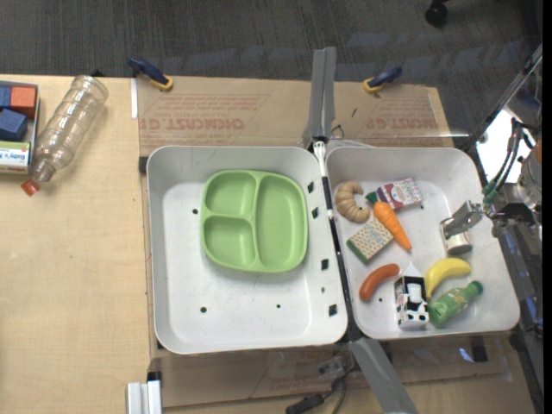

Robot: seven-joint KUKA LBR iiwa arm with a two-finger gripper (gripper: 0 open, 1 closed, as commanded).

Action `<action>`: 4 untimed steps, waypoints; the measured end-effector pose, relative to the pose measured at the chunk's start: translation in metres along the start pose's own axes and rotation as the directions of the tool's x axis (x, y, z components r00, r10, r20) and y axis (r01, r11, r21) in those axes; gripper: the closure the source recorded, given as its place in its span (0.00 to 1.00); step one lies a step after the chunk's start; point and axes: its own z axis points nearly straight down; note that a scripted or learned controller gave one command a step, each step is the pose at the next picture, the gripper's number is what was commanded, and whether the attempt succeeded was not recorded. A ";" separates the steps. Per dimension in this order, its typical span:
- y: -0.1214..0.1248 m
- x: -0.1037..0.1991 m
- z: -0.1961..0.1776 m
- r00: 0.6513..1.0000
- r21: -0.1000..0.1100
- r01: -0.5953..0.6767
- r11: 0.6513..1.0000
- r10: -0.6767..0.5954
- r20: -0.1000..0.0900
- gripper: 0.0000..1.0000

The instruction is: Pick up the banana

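Item: small curved yellow toy banana (448, 272), apparently moulded plastic, lying flat on the floor of the right-hand shallow white bin (431, 159), just below and slightly left of the metal two-finger gripper (457, 231), near it but apart from it. Gripper state: cannot be told from this slant; nothing is seen held by it. Neighbours: a green plastic bottle (452, 303) lies touching or nearly touching the banana's far side from the gripper; a black-and-white milk carton (412, 304) sits further left of the banana; an orange plastic carrot (392, 223) lies well to the gripper's left. Handling, by judgement: likely light, rigid and hollow, with a smooth, somewhat slippery skin; not fragile. The curve and tapering ends offer poor purchase, so the thick middle, taken across its narrow width, looks the best hold. The bottle pressing close leaves little finger room on that side.
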 end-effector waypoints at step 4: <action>0.131 -0.035 0.122 0.985 -0.004 0.173 0.985 -0.173 0.000 1.00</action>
